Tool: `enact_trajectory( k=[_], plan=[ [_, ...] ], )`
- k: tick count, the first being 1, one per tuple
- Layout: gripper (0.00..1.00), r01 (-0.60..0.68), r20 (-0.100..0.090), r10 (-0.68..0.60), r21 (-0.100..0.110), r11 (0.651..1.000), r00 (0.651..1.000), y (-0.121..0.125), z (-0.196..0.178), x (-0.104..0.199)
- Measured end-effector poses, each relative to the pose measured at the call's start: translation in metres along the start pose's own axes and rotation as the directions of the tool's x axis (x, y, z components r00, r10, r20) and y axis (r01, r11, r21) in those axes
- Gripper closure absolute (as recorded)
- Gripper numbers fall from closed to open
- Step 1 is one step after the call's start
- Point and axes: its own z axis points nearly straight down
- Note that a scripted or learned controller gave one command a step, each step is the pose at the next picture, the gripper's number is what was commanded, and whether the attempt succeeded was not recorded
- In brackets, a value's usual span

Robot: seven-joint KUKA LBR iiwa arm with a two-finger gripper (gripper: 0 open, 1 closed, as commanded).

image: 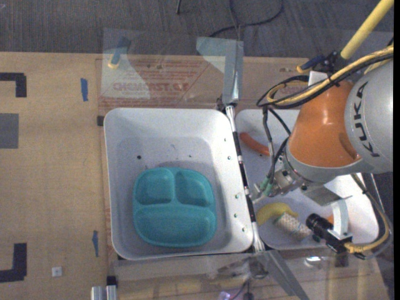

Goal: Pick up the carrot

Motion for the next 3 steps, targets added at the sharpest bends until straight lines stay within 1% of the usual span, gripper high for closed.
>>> enact_trajectory(
  k=[1,2,3],
  plan=[
    [1.0,-0.064,0.001,0.064,-0.001,0.998,0.998,-0.005,0.0,-0.012],
    [1.0,-0.001,0.002,0.001,-0.002,1.0,1.0,0.006,-0.005,0.013],
    [1.0,-0.033,0.002,0.033,-0.002,0.999,0.999,-0.006,-0.067,-0.016]
  ],
)
